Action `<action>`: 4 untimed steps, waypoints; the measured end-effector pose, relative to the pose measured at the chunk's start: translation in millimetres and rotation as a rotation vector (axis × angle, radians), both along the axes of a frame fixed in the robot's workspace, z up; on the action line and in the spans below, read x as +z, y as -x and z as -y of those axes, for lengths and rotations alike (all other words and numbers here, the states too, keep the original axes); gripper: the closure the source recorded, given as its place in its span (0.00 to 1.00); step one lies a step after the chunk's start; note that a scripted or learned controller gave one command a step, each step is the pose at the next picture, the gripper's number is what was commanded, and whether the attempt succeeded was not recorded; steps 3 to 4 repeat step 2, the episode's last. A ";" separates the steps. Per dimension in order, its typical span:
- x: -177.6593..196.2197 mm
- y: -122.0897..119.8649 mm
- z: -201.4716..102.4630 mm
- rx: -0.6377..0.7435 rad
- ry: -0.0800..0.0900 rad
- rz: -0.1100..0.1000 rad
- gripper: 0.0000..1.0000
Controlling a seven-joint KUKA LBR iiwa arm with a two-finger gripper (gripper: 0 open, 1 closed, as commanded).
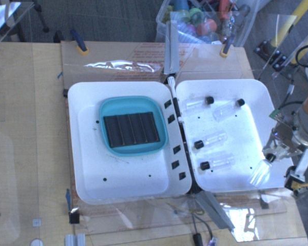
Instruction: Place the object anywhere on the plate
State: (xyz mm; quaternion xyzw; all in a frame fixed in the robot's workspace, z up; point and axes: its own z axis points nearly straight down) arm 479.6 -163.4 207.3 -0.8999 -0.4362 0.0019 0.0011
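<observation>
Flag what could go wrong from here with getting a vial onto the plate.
1. The vials, such as one in the right bin, are clear against white, so a grasp could easily miss.
2. They lie on their sides and may roll when nudged.
3. The end effector sits at the bin's right rim, and the plate lies across the divider, which a carried vial could clip.
</observation>
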 end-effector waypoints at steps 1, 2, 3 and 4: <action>0.1 -0.1 0.0 0.000 0.000 0.000 0.00; 27.7 -45.1 34.5 0.070 0.001 0.003 0.00; 27.7 -45.1 34.5 0.070 0.001 0.003 0.00; 27.7 -45.1 34.5 0.070 0.001 0.003 0.00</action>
